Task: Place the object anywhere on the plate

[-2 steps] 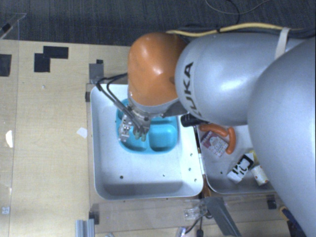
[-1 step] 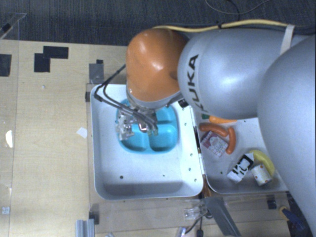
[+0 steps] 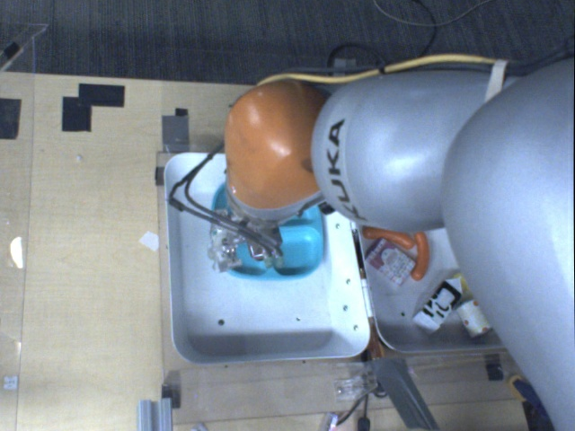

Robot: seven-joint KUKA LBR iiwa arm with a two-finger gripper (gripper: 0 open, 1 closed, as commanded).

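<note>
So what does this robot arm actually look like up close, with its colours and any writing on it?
The arm is smooth, rounded and silvery grey, with KUKA lettering in dark letters along one segment. Above the wrist sits a glossy orange dome-shaped band. Thin black cables loop beside the wrist, down to the metal-and-clear gripper.

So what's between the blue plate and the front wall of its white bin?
Nothing. In the camera view, bare white bin floor runs from the blue plate to the front wall.
</note>
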